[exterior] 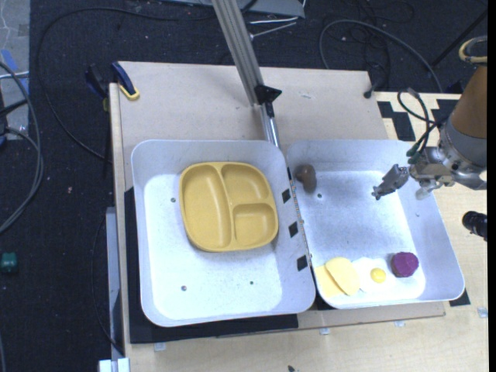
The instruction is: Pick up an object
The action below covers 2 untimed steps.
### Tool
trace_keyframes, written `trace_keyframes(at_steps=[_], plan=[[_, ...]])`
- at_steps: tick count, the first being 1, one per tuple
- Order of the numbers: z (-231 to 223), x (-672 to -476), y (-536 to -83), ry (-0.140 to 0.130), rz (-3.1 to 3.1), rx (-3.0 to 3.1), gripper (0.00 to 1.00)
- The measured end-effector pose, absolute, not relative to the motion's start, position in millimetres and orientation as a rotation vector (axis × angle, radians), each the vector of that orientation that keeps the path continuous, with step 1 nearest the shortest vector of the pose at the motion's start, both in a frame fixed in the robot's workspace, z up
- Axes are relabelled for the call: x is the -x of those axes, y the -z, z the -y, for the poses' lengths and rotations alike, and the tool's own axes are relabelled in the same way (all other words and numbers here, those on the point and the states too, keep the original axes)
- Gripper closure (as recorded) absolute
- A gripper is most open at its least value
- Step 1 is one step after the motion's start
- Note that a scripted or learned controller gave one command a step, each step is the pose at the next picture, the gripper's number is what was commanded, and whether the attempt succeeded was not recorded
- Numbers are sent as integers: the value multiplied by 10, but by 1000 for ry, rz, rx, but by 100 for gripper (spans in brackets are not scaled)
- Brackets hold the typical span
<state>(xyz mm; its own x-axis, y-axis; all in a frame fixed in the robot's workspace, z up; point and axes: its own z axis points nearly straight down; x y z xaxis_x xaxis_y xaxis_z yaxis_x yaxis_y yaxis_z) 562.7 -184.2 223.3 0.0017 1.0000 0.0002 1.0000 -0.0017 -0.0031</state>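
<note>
Two shallow white bins are sitting side by side on the bench (325,99). The left bin (155,285) is holding one thing: a yellow tray (229,205) with three compartments, lying flat and well away from the gripper, across the divide between the bins.

The right bin (364,231) is holding five things. One brown, rounded object (307,177) is resting near the bin's far left corner, level with the gripper and well apart from it, on the side toward the left bin. Four more are clustering along the near edge, below the gripper: one pale yellow flat piece (339,275), one white rounded piece (362,273) just beside it, one small yellow ball (377,275) touching or nearly touching that white piece, and one purple ball (404,264), which is lying closest to straight beneath the gripper.

The single arm (469,122) is reaching in over the right bin's far right edge. Its gripper (390,183) is hanging over bare bin floor, pointing toward the brown object, with nothing seen between the fingers; whether the jaws are spread or closed I cannot tell, since they are showing small and dark at this slant.

One metal pole (240,45) is slanting up from the seam between the bins.
</note>
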Motion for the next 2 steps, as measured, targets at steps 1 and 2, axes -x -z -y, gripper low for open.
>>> trace_keyframes(at_steps=[1,2], plan=[[1744,-5569,-1672,-4,2218,2218,0],[1648,-5566,-1075,-4,2218,2218,0]])
